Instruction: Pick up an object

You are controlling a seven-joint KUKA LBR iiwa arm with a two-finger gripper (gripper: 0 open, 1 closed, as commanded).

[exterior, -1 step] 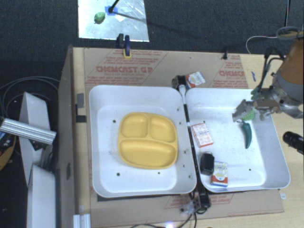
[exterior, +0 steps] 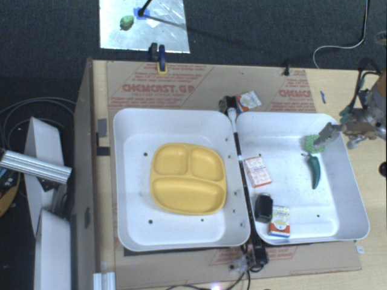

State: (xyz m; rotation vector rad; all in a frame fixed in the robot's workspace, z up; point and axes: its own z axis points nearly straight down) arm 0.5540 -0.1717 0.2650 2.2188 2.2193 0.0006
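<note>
- The arm [exterior: 366,116] reaches in at the right edge of the frame, over the upper right part of the right bin [exterior: 351,186]
- Its gripper [exterior: 328,133] points down and left toward a small light-green object [exterior: 311,142]; the tip is just beside it, perhaps touching
- Whether the jaws are apart or together I cannot tell; they are too small and blurred at this slant, and nothing is plainly seen between them
- Just below the green object lies a dark teal pepper-shaped toy [exterior: 315,170], long and curved, its thin end pointing to the lower part of the frame
- In the lower left part of the same bin lie a red-printed card [exterior: 258,173], a small black block [exterior: 263,208] and a small red and white carton [exterior: 279,220]
- The left bin [exterior: 130,162] holds a yellow divided plate [exterior: 187,178]
- The green object looks light and possibly soft, so I judge it may squash or roll aside; a grip across its middle seems best
- The teal toy probably handles as light, smooth plastic, likely slippery; across the thicker upper half is the safer hold
- The card lies flat and would be hard to pinch off the floor of the bin
</note>
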